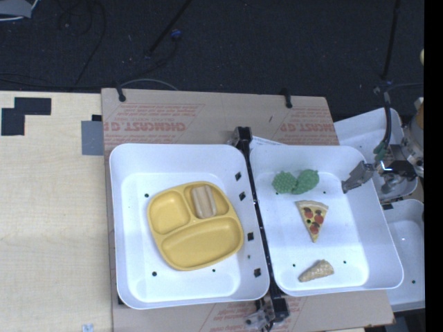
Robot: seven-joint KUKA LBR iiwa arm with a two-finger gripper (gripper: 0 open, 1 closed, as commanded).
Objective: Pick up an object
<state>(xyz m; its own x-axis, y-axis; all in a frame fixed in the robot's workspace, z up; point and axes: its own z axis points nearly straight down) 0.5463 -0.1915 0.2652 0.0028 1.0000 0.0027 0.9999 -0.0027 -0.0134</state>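
In the right bin (374, 254) lie a green leafy toy (295, 181), a pizza slice (313, 218) and a tan wedge (316, 270). My gripper (358, 177) hangs over the bin's right rim near the back, right of the green toy and apart from it. Nothing shows in its grasp. In the left bin (131, 254) a yellow divided plate (197, 237) holds a tan bun-like piece (203, 200) in its back right compartment.
Both bins rest on a cardboard sheet (214, 120) over the bench. A black divider (252, 220) with clips runs between them. White paper and cables (387, 123) lie by the arm at the right. Pale wood bench (48, 220) stretches to the left.
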